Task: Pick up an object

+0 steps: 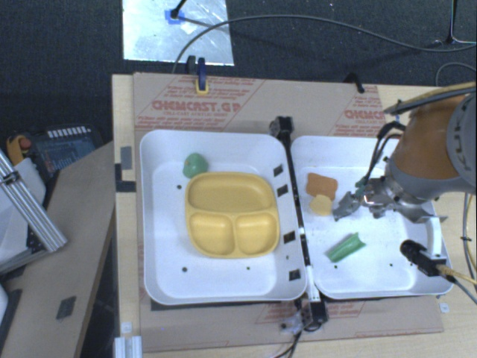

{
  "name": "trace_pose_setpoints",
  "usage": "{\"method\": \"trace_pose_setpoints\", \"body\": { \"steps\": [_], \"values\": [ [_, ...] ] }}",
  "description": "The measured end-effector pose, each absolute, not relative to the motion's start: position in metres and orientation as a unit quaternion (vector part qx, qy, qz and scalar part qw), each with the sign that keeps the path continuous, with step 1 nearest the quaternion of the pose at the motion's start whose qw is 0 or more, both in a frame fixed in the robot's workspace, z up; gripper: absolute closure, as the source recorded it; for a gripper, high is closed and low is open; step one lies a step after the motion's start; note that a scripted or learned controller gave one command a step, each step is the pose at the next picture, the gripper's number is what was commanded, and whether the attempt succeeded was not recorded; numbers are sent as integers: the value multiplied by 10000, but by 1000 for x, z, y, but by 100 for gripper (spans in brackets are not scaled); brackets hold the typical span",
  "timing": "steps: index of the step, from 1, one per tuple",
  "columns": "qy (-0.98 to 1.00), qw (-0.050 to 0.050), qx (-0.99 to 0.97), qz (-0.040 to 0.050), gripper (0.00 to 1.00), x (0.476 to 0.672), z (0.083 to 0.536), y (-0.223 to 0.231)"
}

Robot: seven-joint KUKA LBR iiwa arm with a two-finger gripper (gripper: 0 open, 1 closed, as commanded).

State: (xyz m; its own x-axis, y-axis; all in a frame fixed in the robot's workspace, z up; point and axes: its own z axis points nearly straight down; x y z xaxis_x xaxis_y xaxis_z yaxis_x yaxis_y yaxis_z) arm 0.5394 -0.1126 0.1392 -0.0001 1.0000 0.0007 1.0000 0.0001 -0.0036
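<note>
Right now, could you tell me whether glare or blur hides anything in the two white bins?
Camera view: even lighting; the shallow white bins look bright but not washed out; the yellow divided tray and green wedge block stay sharp; the two-finger gripper is slightly soft.

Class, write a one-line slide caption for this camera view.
Robot claw hovers in the right bin beside an orange block, yellow piece and green object; left bin holds a yellow tray.
</note>
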Motion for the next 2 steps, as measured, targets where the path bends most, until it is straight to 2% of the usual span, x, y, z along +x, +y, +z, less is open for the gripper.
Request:
{"method": "trace_pose_setpoints", "body": {
  "steps": [1, 2],
  "values": [
    [-7074, 17, -7068, 9, 0, 539, 87, -112],
    [-7073, -8, -7069, -5, 100, 541, 100, -113]
  ]
}}
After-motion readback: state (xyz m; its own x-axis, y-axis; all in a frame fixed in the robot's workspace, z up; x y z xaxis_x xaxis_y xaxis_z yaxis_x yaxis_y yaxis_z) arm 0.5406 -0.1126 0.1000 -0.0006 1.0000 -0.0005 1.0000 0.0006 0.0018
